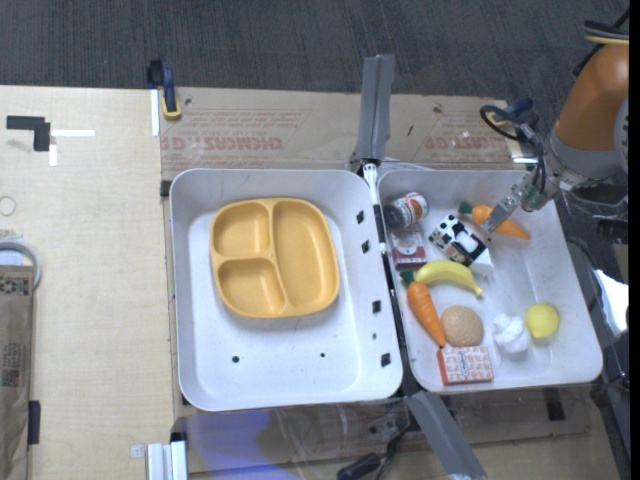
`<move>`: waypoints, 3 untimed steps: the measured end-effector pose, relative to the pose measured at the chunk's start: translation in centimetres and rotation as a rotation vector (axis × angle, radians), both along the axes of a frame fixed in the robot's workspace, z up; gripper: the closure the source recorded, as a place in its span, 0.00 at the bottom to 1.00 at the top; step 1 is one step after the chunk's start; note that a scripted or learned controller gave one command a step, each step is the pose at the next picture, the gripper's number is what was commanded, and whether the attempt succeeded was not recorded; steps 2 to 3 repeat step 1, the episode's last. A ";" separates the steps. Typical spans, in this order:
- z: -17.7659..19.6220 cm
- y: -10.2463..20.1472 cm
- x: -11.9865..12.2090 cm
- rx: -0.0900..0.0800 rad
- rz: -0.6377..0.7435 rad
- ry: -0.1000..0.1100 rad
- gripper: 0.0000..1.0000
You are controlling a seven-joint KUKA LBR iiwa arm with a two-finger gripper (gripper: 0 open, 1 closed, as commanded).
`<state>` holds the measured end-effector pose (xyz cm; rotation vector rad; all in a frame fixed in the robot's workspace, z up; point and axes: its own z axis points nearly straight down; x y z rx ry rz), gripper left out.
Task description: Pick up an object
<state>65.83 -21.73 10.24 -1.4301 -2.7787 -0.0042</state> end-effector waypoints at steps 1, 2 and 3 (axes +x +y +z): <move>9.6 9.0 -1.1 -0.010 0.054 -0.015 1.00; 9.6 9.0 -1.1 -0.010 0.054 -0.015 1.00; 9.6 9.0 -1.1 -0.010 0.054 -0.015 1.00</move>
